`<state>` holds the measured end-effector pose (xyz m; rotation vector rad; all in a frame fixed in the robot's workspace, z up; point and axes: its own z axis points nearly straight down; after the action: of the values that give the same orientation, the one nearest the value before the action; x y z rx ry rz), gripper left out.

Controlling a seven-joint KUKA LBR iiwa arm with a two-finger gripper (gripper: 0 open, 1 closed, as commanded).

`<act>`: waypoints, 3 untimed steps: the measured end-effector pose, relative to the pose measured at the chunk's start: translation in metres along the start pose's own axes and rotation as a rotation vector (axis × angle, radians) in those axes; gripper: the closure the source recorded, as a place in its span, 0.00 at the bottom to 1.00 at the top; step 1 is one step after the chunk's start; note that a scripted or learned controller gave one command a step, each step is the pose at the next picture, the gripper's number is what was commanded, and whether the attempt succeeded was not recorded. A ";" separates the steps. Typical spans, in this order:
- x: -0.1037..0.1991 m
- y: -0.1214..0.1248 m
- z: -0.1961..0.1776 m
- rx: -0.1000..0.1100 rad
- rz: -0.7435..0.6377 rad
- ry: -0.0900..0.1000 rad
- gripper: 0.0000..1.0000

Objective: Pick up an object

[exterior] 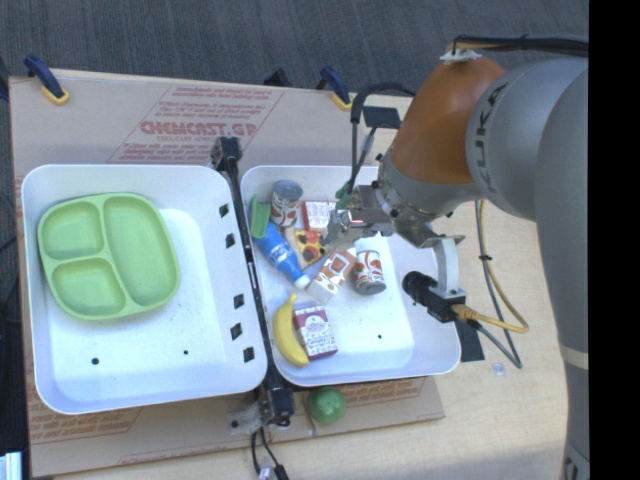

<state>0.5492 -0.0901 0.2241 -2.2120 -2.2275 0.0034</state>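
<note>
The right bin (430, 343) holds a jumble of small things. A striped can (287, 203) stands at its back left, beside a green item (260, 215) and a blue bottle (281, 254). A banana (289, 335) and a red box (316, 330) lie at the front. A brown-and-white carton (335, 272) and a red can (369, 271) lie in the middle. My gripper (345, 220) hangs low over the bin's back middle, just above the carton and next to a small white-and-red packet (317, 214). The wrist hides what lies under it.
The left bin (150, 358) carries a green divided plate (107, 254). A black divider with clips (240, 258) runs between the bins. A green round fruit (326, 404) sits outside the front rim. Cables (495, 313) trail off the arm at the right.
</note>
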 end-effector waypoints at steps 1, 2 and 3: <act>0.021 -0.025 0.033 0.000 0.001 -0.001 1.00; -0.033 -0.073 0.015 -0.001 0.004 0.000 1.00; -0.100 -0.073 0.029 -0.003 0.004 -0.001 1.00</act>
<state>0.4765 -0.1905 0.1954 -2.2181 -2.2255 0.0013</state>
